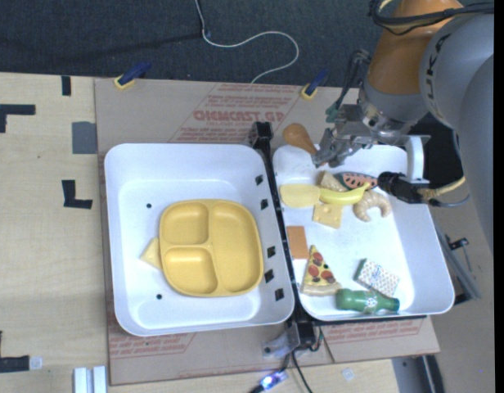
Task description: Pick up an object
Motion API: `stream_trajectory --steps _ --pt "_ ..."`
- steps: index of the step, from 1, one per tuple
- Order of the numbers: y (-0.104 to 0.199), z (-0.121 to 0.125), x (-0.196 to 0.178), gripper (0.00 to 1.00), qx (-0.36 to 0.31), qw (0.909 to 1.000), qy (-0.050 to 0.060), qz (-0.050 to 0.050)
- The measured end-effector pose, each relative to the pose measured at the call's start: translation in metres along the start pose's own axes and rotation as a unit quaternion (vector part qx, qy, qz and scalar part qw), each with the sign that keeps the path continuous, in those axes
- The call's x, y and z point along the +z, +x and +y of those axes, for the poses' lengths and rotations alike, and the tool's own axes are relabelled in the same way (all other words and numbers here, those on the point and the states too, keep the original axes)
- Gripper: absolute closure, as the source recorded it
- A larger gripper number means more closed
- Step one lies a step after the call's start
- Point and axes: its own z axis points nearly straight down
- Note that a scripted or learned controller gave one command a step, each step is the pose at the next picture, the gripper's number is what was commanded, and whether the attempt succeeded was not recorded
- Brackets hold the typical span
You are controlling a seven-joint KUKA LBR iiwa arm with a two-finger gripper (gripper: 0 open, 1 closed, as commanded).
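My gripper point(332, 155) hangs over the far part of the right bin point(416, 256), its dark fingers pointing down just above a yellow banana point(344, 193) and a watermelon slice point(358, 180). Nothing shows between the fingers. Around them lie a pale yellow lemon-like piece point(298, 195), a cheese wedge point(326, 214), a tan croissant point(373, 206), a brown bread roll point(298, 137), an orange cracker point(296, 241), a pizza slice point(319, 271), a green bottle point(365, 301) and a checked packet point(377, 278).
The left bin point(133, 219) holds a yellow divided plate point(209, 246) with a yellow wedge point(150, 255) peeking out at its left. A black hinge strip point(272, 211) runs between the bins. A white cable point(252, 43) loops behind the bench.
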Motion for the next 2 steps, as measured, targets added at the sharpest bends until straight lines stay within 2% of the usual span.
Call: stream_trajectory --steps 1,2 --pt "-0.006 -0.004 0.019 1.0 0.001 1.0 0.001 -0.001" --pt "-0.008 0.012 0.011 1.0 0.0 1.0 0.0 0.0"
